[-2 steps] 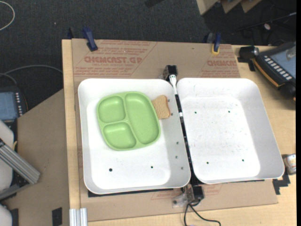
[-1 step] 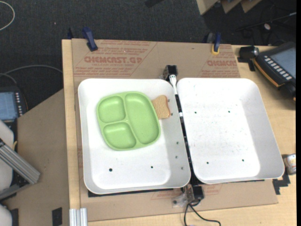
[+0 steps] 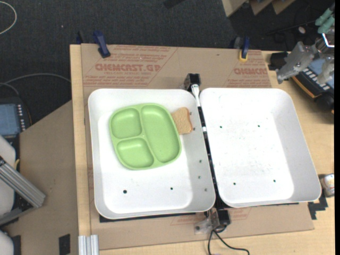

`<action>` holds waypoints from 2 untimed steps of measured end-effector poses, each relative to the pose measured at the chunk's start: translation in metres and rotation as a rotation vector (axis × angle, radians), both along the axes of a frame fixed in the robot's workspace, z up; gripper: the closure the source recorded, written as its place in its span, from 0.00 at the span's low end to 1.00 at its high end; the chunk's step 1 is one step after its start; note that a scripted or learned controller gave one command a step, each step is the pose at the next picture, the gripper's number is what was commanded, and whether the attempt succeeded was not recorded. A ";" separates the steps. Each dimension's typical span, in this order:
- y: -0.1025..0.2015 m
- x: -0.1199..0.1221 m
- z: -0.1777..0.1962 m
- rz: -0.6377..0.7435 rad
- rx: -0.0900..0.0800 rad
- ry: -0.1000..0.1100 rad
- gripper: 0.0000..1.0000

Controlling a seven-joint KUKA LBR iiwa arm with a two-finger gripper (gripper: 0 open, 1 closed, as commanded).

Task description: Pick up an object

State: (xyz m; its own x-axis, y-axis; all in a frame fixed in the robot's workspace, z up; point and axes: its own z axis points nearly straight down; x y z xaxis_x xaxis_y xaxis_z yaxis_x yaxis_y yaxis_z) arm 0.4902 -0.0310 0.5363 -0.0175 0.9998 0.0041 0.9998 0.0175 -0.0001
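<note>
Tan biscuit-like piece [image 3: 183, 120] = likely pick target. Lies flat in left bin [image 3: 103, 163], upper-right area, touching right rim of green divided plate [image 3: 144, 136], near bin's divider wall. Tucked btwn plate and wall, so approach prob tight. Look: small, thin, rounded-rect, speckled brown, toast-like. Plate 3 compartments, nothing in them, flat on bin floor. Right bin [image 3: 255, 142] has only specks. Gripper [image 3: 291, 62] parked upper right, off bins, well apart from target; open/closed state: cannot tell.
</note>
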 end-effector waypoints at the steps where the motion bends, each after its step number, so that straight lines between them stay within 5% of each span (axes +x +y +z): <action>1: 0.050 -0.012 -0.031 -0.010 -0.003 0.005 0.00; 2: 0.094 -0.011 0.001 -0.012 -0.003 -0.005 0.00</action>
State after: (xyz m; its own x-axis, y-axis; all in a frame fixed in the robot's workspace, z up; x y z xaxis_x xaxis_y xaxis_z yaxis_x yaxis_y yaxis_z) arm 0.4794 0.0631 0.5369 -0.0054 1.0000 0.0013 1.0000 0.0054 0.0049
